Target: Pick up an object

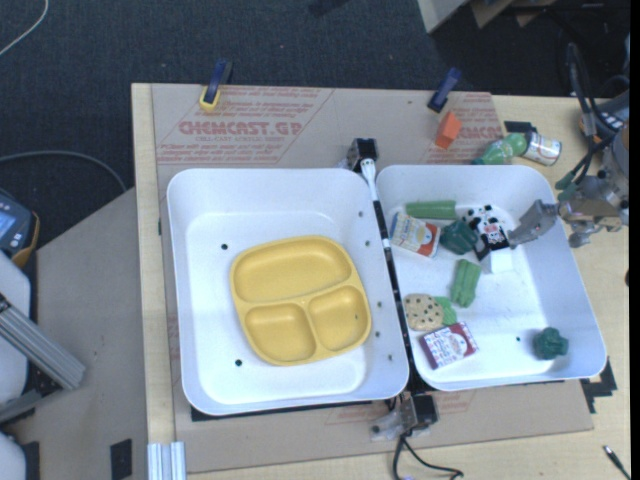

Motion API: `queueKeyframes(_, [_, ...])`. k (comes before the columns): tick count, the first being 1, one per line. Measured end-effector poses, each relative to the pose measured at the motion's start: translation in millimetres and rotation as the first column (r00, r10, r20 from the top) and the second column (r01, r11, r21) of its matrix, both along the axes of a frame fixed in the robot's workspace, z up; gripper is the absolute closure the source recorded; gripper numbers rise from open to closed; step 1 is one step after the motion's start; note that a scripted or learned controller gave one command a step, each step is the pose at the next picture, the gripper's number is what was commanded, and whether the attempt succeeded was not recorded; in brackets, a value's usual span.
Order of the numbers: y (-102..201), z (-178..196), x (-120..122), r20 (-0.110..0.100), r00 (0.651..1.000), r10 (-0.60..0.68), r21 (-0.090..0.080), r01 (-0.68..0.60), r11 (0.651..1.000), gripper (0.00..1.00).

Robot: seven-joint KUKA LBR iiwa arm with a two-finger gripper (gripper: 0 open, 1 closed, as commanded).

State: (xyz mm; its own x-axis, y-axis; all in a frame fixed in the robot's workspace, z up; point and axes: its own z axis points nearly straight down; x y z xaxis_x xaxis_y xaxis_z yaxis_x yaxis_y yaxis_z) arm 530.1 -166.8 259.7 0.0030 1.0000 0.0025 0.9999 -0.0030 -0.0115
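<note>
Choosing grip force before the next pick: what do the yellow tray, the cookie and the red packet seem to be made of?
Yellow tray: looks like moulded hard plastic, smooth and slightly glossy, with three pressed compartments.
Cookie: probably a rigid plastic toy, matte tan with dark chip spots; too small to be sure.
Red packet: seems a flat printed pouch or card, lightly shiny; material unclear.

grey metal wrist block with dark cables above it, and what look like grey fingers.
</note>
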Motion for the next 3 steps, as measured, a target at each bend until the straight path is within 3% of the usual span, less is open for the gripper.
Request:
queueKeyframes(1, [0,6,2,0.012,1.000,0.003,-0.003,-0.003,1.000,0.00])
queueKeyframes(3, [-1,-113,5,0.004,1.000,0.003,0.001,-0.003,1.000,0.00])
